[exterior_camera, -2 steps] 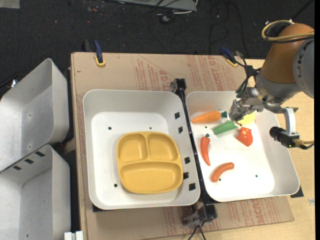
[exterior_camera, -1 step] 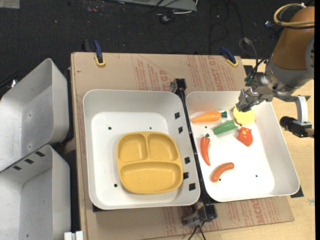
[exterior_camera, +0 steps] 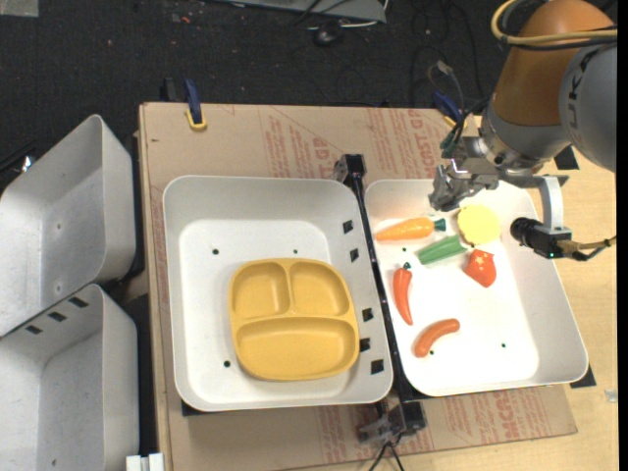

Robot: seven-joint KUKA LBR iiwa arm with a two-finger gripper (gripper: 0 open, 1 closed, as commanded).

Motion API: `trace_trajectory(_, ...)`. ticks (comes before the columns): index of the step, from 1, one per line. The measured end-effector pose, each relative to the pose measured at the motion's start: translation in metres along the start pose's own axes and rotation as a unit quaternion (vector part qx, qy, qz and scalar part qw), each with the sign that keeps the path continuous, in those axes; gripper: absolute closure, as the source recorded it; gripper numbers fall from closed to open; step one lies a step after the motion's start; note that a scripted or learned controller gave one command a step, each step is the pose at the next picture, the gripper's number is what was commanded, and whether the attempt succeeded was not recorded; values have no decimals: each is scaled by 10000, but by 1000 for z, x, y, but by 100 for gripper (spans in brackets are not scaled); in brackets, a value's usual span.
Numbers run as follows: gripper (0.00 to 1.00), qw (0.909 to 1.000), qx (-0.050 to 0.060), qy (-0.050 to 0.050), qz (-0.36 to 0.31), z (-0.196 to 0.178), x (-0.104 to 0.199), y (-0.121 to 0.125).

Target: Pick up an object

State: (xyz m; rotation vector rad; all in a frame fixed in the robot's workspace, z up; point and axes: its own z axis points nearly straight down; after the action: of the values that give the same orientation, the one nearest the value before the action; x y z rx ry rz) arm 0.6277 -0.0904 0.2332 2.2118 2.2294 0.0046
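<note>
Fingers point(exterior_camera: 446, 196): cannot tell wide or narrow — hanging over the right bin's point(exterior_camera: 549, 361) back edge | nearest things: carrot point(exterior_camera: 404, 230) just below, lemon slice point(exterior_camera: 479, 224) beside it | advice: drop straight onto the carrot, close across its thin width — steer clear of the green pepper point(exterior_camera: 441, 251) touching nearby.

You have two white bins: the left bin point(exterior_camera: 186, 263) holds a plain yellow divided plate point(exterior_camera: 292, 319). In the right bin point(exterior_camera: 549, 341), note an orange carrot point(exterior_camera: 403, 230), green pod point(exterior_camera: 441, 250), pale yellow disc point(exterior_camera: 478, 224), red strawberry point(exterior_camera: 481, 267), red chilli point(exterior_camera: 403, 293), orange-red sausage point(exterior_camera: 436, 337). The bench point(exterior_camera: 255, 140) is tan with red lettering.
</note>
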Motion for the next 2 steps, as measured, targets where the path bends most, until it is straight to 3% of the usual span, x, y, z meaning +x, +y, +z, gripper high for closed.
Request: trace_trajectory(2, 100, 10000, 4, 2, -3, 8, 107, 10)
